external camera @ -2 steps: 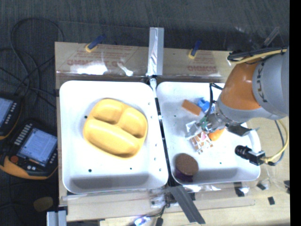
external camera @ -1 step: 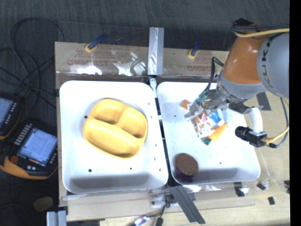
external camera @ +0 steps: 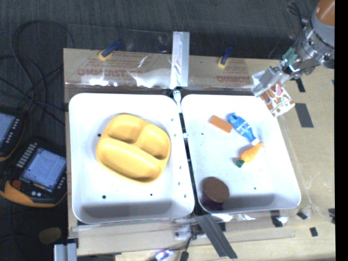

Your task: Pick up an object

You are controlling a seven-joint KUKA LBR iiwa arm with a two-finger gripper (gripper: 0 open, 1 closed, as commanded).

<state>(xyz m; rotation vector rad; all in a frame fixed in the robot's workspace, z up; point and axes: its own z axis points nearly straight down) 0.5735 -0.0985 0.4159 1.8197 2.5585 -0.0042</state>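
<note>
- Up at the right bin's point(external camera: 293, 167) far right corner, a small patterned carton point(external camera: 279, 99) is pinched between the gripper point(external camera: 270, 86) fingers
- Bread point(external camera: 133, 145) is seen in the left bin point(external camera: 81, 200)

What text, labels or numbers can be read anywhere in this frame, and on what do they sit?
None can be read.
Red lettering on the clear plastic sheet behind the bins: too blurred.
Coloured print on the small white carton by the pincer: too small.
Screens of the two handheld pendants at the left: lit, illegible.
</note>
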